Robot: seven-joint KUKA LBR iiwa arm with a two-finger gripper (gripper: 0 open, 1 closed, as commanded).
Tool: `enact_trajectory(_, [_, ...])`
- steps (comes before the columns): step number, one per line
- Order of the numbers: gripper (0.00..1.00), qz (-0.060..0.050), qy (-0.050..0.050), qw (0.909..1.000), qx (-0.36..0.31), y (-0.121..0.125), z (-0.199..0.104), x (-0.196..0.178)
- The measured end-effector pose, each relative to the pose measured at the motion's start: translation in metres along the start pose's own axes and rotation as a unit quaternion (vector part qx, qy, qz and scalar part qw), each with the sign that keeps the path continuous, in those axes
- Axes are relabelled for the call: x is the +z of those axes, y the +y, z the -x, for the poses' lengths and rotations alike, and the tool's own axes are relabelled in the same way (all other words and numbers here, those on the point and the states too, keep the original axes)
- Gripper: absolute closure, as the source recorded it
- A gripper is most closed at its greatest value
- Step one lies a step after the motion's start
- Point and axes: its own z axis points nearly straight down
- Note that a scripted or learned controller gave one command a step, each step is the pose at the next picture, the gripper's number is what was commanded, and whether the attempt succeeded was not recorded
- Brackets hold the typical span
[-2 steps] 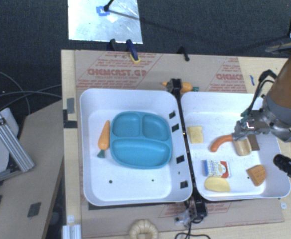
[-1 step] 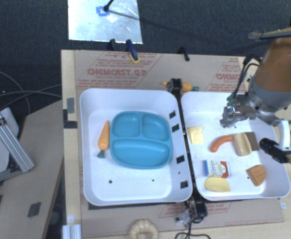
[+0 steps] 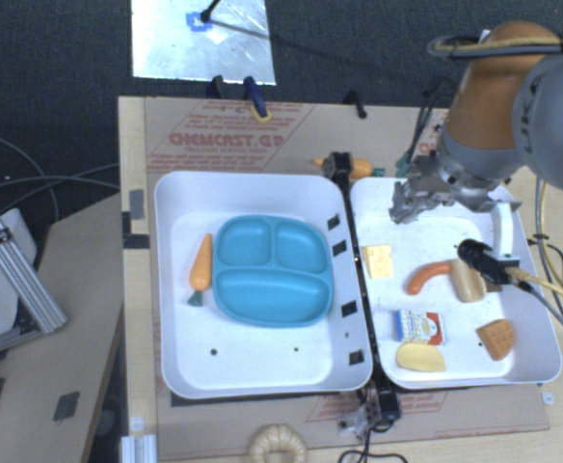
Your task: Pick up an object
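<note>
The tool [image 3: 409, 204] hangs over the right bin's [image 3: 460, 241] far left corner; how open it is, I cannot tell; the cheese slice [image 3: 378, 260] and sausage [image 3: 428, 276] lie below it in the camera view, apart from it.

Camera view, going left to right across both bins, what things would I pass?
Carrot → blue divided plate → yellow cheese slice → orange sausage → brown bread piece. The carton and pale yellow piece overlap the sausage's stretch, so both are left out.
</note>
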Motion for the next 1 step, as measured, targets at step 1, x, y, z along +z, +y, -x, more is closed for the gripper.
enact_trajectory(1, [1.00,-0.002,-0.001,1.0000,0.005,-0.0149,0.0028,0.0053])
